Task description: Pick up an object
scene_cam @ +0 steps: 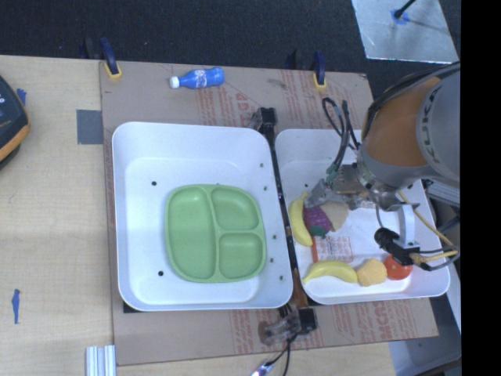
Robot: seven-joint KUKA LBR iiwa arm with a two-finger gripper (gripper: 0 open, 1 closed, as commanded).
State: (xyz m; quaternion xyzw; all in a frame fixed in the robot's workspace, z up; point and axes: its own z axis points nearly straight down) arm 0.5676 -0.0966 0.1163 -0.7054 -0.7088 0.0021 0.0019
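My gripper [338, 201] hangs low over the left half of the right bin [427, 288], its jaws open and nothing between them. Just below and left of it lies a purple bunch of grapes [318, 220], close to the left fingertip. A yellow banana [297, 221] lies along the bin's left wall beside the grapes. Nearer the front are a red and white packet [334, 247], a second banana [329, 270], a yellow-orange fruit [372, 272] and a red tomato [397, 269].
The left bin [133, 210] holds a green divided plate [214, 232]. A blue bottle [198, 78] lies on the cardboard behind the bins. Black cables [338, 120] loop over the right bin's back edge, and the arm's orange band [395, 131] covers its right side.
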